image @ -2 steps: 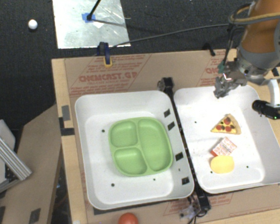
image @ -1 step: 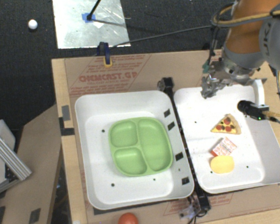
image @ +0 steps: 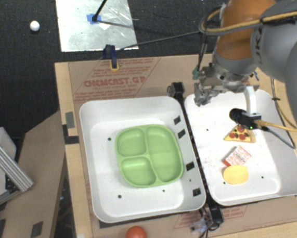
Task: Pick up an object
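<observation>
The right bin (image: 280, 181) holds a toy pizza slice (image: 239, 134), a red-and-white packet (image: 237, 156) just below it, and a yellow disc (image: 236, 175) nearest the front. My gripper (image: 204, 96) hangs over the far left corner of that bin, well above and to the left of the pizza slice. Nothing hangs below it. A green divided plate (image: 149, 155) lies in the middle of the left bin (image: 96, 121).
An orange ball (image: 135, 237) rests on the bench in front of the left bin. Black clips (image: 183, 134) run along the seam between the bins. A blue clamp (image: 110, 54) and a foil sheet (image: 95, 20) sit beyond the bench's far edge.
</observation>
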Tool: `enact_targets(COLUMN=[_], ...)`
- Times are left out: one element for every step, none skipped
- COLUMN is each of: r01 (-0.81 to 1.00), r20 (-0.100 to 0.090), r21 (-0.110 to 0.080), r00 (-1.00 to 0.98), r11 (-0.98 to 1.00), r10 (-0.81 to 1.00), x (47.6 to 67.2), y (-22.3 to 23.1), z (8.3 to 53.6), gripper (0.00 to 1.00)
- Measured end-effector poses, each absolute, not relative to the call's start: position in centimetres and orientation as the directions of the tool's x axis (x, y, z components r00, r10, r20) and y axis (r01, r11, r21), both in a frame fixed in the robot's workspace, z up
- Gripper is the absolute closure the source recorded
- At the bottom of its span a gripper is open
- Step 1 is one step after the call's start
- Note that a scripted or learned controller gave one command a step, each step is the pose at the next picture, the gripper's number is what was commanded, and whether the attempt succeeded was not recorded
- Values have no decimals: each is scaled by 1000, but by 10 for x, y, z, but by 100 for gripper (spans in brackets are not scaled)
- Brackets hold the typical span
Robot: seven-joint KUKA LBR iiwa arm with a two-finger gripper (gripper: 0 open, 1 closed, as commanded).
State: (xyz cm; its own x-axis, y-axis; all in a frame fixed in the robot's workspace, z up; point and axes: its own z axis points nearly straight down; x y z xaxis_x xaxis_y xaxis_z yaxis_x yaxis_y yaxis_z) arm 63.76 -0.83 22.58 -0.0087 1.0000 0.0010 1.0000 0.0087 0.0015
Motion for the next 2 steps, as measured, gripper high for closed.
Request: enact_targets(r01=[1000, 1000], r20=[2, 2], r21=[1, 1], r00=[-10, -10], r11=[10, 10], r10=[1000, 1000], x=[626, 620], y=[50, 103], z=[228, 234], gripper=[100, 100])
